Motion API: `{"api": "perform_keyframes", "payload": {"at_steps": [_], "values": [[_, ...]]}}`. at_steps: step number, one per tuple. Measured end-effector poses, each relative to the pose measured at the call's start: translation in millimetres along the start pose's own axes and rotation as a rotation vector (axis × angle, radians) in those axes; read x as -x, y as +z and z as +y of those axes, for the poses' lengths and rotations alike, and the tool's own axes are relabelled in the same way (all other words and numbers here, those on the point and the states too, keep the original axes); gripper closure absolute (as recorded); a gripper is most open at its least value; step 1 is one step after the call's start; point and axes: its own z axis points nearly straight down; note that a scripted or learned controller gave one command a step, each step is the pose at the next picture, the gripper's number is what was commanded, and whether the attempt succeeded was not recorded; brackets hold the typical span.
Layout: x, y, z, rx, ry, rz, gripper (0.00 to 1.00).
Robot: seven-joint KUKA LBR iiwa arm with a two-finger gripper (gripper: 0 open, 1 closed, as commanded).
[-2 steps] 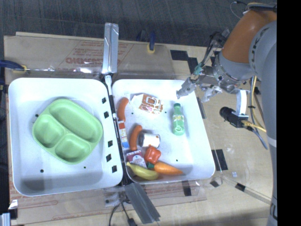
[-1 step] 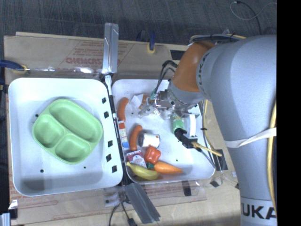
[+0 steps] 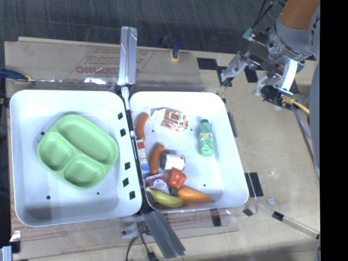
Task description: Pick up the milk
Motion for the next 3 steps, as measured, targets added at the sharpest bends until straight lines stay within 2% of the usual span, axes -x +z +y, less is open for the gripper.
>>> {"api": "perform_keyframes", "payload": {"at_steps": [1,2,3], "values": [[-40,151,-1,-0.005,0.068,-0.001,0.00],[-82,234,1,0.014,-0.119,0.004,0.00],[-99,245,-1,0.034,-0.289,-0.001,0.00]]}}
